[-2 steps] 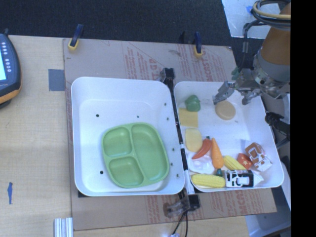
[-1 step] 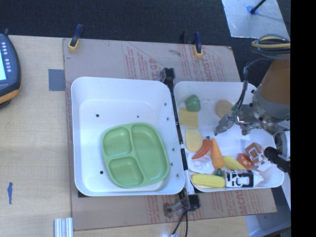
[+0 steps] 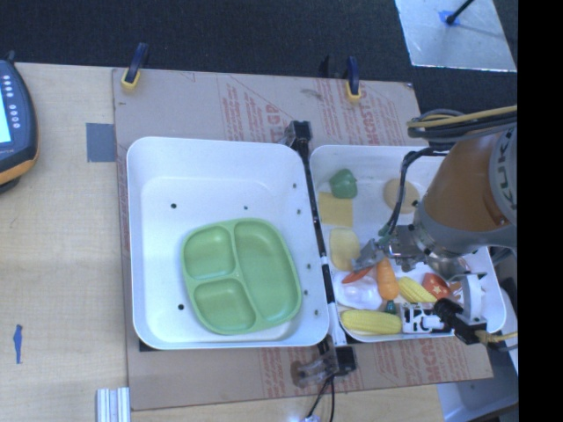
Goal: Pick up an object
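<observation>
The right bin [image 3: 369, 158] holds several toy foods. Among them are a green pepper [image 3: 343, 183], two pale yellow slices [image 3: 335, 209] [image 3: 343, 247], an orange carrot [image 3: 385, 280], a corn cob [image 3: 369, 323], a red piece [image 3: 435, 284] and a white piece [image 3: 359, 295]. My gripper [image 3: 380, 255] hangs low over the middle of this bin, just above the carrot's upper end and beside the lower yellow slice. The arm's wrist [image 3: 462, 192] covers the bin's right part. I see nothing clearly held.
The left bin [image 3: 158, 174] holds a green divided plate [image 3: 240, 275]. A tan round item [image 3: 394, 192] lies partly under the arm. Cables run at the right bin's lower right. A handheld pendant [image 3: 13, 121] lies at the bench's left edge.
</observation>
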